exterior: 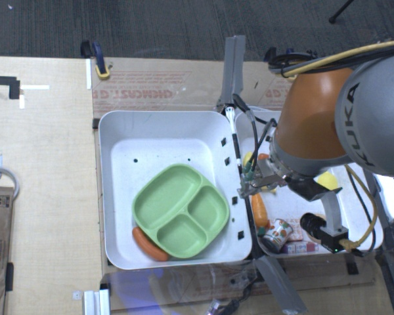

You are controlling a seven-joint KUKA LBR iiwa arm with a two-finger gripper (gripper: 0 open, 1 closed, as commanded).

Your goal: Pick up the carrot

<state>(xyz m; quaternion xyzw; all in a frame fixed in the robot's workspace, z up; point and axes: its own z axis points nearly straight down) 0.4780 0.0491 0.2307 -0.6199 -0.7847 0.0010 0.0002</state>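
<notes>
Carrot (258, 210) in the right bin (337, 210), lying just inside that bin's left wall, long axis running roughly toward and away from me, orange and apart from the divider by a narrow strip of white floor. I see the gripper (253, 188) directly above the carrot's far end, at the tip of the grey arm (374, 120) whose orange band (312, 113) covers much of the right bin. Whether the pincer is open or closed, I cannot tell: its tip is a dark cluster of metal and cable from my angle, and nothing I can make out sits in it. The carrot appears to rest on the bin floor. Just beside its near end stands a small can (278, 233) with a printed label, tipped toward the bin's front corner. A yellow piece (326, 180) shows behind the wrist. In the left bin (118, 176) a green divided plate (181, 210) lies flat, with a reddish sausage-shaped item (148, 243) touching its lower left rim.
</notes>
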